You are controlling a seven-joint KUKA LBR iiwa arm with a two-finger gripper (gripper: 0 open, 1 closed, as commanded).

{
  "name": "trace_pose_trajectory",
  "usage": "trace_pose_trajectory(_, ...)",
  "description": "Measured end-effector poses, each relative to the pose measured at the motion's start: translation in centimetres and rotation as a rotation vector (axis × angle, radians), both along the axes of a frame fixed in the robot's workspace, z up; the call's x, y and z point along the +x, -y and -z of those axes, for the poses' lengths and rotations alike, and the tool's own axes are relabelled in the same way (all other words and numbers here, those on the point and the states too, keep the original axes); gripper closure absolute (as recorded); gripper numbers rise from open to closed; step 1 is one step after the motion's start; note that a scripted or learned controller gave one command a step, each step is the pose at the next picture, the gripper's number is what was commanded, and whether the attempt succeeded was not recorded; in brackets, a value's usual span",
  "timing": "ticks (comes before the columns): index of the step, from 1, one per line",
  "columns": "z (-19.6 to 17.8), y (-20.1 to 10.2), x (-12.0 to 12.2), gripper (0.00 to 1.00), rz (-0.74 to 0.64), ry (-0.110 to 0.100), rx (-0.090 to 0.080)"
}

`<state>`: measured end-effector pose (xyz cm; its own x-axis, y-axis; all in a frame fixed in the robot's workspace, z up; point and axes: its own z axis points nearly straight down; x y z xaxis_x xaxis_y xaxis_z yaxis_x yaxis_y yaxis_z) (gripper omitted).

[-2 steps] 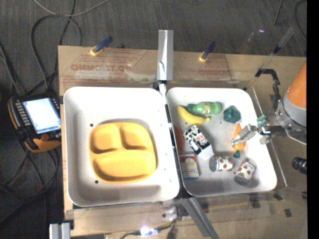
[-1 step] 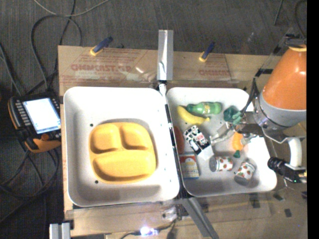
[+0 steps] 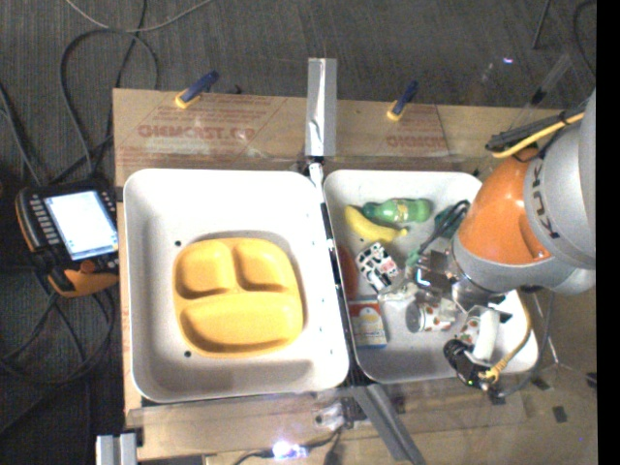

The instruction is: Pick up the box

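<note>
Right bin (image 3: pixel 339 211): the box (image 3: pixel 367 325) lies flat at the bin's lower left, against the left wall. The claw (image 3: pixel 431 303) hangs just right of it; its state cannot be told.

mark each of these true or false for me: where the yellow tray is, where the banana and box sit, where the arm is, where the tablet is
1. The yellow compartment tray lies in the left bin. True.
2. The banana lies in the left bin beside the tray. False: it lies in the right bin, touching the green bottle.
3. The small box sits near the right bin's left wall, toward the near edge. True.
4. The arm hangs over the left bin. False: it is over the right bin, with the gripper low among the items, right of the box.
5. A lit tablet lies inside the right bin. False: it sits off the bench, left of the left bin.
</note>
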<state>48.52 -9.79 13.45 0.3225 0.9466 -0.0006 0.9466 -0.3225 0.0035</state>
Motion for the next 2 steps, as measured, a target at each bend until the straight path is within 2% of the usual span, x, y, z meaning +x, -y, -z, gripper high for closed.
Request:
trace_pose_trajectory(1,1.35,0.27,0.76,0.00,0.015,0.030,-0.010)
trace_pose_trajectory(2,0.78,0.38,0.66,1.00,0.018,0.024,-0.013)
